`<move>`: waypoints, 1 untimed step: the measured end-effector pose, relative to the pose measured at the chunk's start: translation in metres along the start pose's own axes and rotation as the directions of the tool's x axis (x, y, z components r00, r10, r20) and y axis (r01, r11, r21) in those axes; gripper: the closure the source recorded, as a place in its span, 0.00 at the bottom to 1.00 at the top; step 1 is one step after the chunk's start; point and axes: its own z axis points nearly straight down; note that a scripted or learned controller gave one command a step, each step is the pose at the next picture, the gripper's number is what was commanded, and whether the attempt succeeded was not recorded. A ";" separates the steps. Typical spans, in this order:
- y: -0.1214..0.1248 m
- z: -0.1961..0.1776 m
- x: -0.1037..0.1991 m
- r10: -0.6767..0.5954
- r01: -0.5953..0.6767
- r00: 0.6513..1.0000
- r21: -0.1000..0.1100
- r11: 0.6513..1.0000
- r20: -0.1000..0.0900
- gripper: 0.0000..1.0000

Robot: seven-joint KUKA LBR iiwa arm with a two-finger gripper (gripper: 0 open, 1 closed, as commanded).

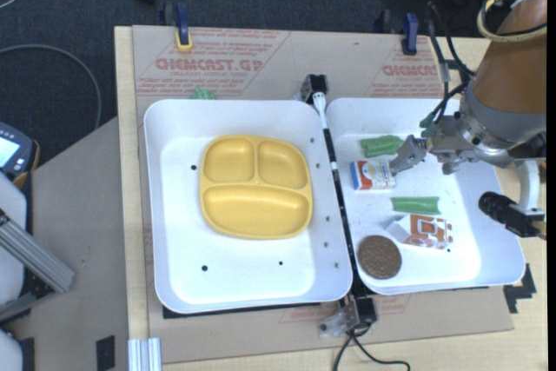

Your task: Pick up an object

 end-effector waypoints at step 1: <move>-0.059 -0.077 0.023 -0.002 0.002 1.000 -0.005 1.000 0.000 0.00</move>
